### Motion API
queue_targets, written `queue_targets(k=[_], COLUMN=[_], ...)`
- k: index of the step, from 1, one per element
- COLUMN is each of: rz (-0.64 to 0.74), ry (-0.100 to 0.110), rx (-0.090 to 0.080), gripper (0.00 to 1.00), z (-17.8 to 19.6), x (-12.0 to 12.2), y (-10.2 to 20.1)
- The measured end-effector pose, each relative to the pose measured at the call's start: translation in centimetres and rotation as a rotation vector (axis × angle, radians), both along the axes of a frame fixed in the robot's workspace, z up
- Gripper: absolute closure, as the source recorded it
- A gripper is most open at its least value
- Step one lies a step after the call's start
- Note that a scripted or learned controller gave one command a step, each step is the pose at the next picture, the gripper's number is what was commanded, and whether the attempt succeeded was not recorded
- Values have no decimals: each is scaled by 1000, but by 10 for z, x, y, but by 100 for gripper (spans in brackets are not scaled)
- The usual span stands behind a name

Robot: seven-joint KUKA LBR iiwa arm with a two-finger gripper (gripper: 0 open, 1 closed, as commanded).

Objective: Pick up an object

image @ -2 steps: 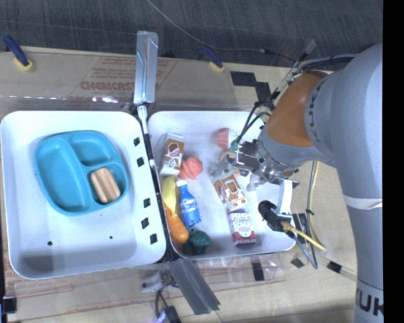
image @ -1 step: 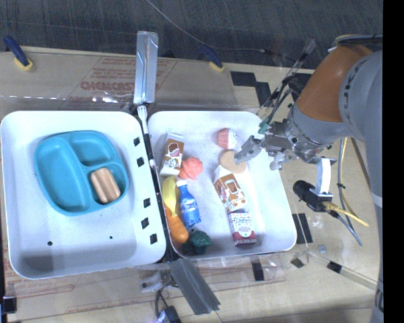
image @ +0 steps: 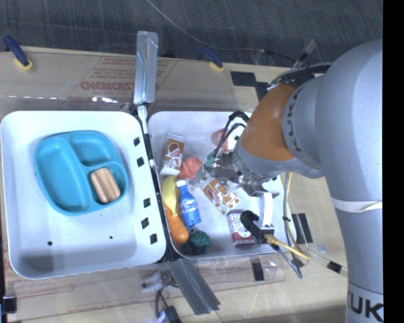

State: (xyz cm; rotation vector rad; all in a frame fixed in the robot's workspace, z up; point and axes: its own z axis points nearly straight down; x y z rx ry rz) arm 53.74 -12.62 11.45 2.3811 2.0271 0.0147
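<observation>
2 shallow white bins sit side by side, and the black divider (image: 148, 180) between them serves as the landmark here. On the far side of the divider from the arm, the left bin (image: 27, 241) has smooth, rounded plastic walls and broad bare floor along its near and far edges. A glossy blue tray (image: 64, 170) with 3 compartments lies in it, and a tan, cylinder-shaped bread roll (image: 105, 184) rests in the compartment nearest the divider.

On the arm's side of the divider, the right bin (image: 188, 121) is crowded. A yellow banana (image: 169, 192) lies just beside the divider, with an orange carrot-like piece (image: 178, 231) below it and a blue-and-white bottle (image: 188, 207) touching both. A dark green lump (image: 199, 241) sits at the bin's near edge. A small printed carton (image: 173, 155) stands near the divider toward the far wall, a reddish soft item (image: 190, 167) next to it. A flat printed packet (image: 222, 195) lies further from the divider, and a dark red box (image: 240, 229) sits near the bin's near edge.

The gripper (image: 214, 170) hangs low over the middle of this bin, just above the packet and the reddish item; whether its fingers are released or clenched cannot be told. The grey arm and its orange band (image: 273, 130) cover the bin's side away from the divider, leaving little open room there.
</observation>
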Motion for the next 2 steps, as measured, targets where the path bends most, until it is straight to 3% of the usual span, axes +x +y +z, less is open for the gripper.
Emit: queue_targets(k=[1,2], rz=[253,259], ry=[-17,-31], rx=[-20,-24], gripper=[0,100], z=[-6,10], x=[-9,-3], y=[7,6])
